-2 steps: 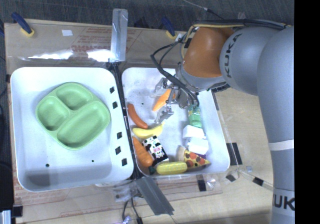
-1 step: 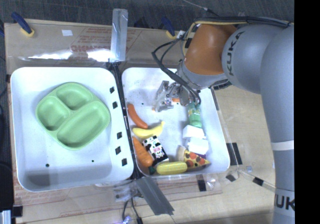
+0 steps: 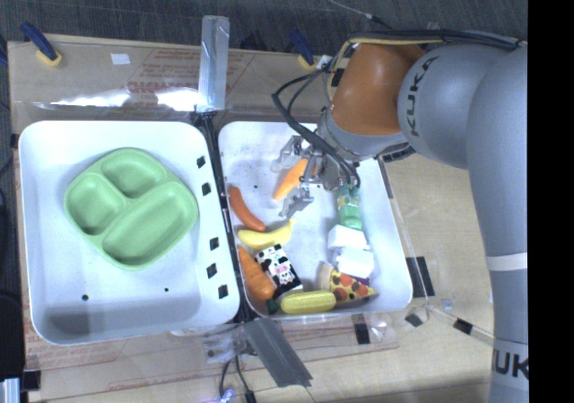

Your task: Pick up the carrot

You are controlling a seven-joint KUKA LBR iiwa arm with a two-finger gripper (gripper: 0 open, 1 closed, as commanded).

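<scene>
Arm (image 3: 448, 96): you have it reaching in from the right, grey with the orange band sitting over the upper right part of the right bin (image 3: 395, 240). Take that bin as your landmark.

Left bin (image 3: 45, 213): sits just beside the right bin on its left, touching along the shared edge. It holds a green divided plate (image 3: 133, 205), well apart from the right bin's contents.

Gripper (image 3: 299, 179): you see it in the upper middle of the right bin, below the orange band. The carrot (image 3: 289, 180) shows between its fingers, tilted, orange against the white floor; the gripper is clamped on it. You cannot tell from this view whether the carrot is clear of the bin floor.

Remaining items, all inside the right bin:
- Sausage (image 3: 244, 207): near the left wall, below and left of the carrot, apart from it.
- Banana (image 3: 263, 235): just below the sausage, touching or nearly touching its lower end.
- Orange vegetable (image 3: 256, 274): lower left corner, along the left wall.
- Yellow-green pickle (image 3: 308, 302): lying along the bottom wall.
- Black-and-white cow toy (image 3: 276, 267): between the orange vegetable and the pickle.
- Pizza slice (image 3: 352, 287): lower right, just beside the pickle's right end.
- White blocks (image 3: 350, 249): right side, above the pizza slice.
- Green bottle (image 3: 349, 210): right side, above the white blocks, just beside the gripper.
</scene>
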